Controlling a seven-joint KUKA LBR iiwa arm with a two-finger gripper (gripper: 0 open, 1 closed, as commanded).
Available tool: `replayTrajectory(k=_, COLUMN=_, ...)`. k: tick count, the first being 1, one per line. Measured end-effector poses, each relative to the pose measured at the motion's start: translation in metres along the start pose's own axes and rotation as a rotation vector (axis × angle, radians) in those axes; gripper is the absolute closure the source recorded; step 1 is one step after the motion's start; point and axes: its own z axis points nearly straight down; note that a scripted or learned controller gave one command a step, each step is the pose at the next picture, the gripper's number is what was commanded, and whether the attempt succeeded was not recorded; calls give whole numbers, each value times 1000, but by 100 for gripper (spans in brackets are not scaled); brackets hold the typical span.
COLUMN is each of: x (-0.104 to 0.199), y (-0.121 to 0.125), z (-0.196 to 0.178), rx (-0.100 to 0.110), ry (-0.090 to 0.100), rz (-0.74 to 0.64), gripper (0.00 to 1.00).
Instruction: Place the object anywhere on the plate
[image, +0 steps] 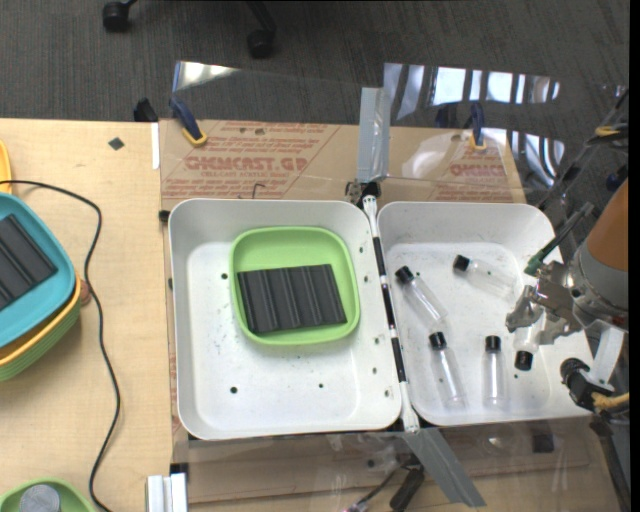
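Four vials (421, 294), mostly caps up-frame

A light wooden bench top (90, 330) takes up the left and lower part of the camera view, and everything else sits around it. Behind its far edge runs dark grey carpet (330, 40), where black chair castors (262, 42) stand, and a flattened brown cardboard sheet (265, 160) with red print lies on the bench toward that edge. At the bench's left edge sits a teal tray (35, 270), with a black cable (100, 300) curving across the wood beside it.
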Motion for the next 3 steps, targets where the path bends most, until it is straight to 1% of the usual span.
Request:
replayTrajectory(k=1, x=0, y=0, z=0, rx=0, ry=0, rz=0, gripper=0)
replayTrajectory(k=2, x=-14, y=6, z=-44, rx=0, ry=-1, rz=348, gripper=0)
replayTrajectory(k=3, x=-52, y=25, z=-67, rx=4, ry=-4, rz=672, gripper=0)
